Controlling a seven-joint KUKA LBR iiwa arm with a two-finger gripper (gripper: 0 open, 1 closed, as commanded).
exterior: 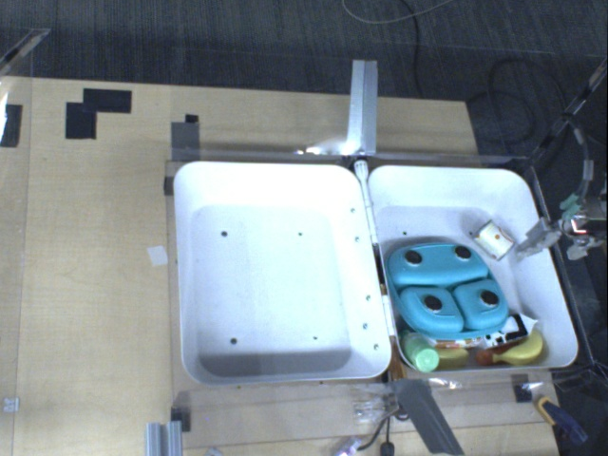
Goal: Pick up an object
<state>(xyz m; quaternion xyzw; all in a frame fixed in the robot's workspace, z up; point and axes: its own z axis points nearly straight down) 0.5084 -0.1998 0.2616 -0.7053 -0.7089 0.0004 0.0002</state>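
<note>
The right bin holds the loose objects. A large light-blue plastic piece with three rounded lobes, each with a dark hole, lies in its front half. Behind it to the right sits a small white and tan block, on its own on the bin floor. Along the front wall a pale green bottle lies at the left, a yellow curved object at the right, and small reddish pieces are between them, partly tucked under the blue piece.
The left bin stands beside it, split off by a shared ridge. A grey metal piece and cabled hardware overhang the right bin's right rim. An upright grey post rises behind the bins.
</note>
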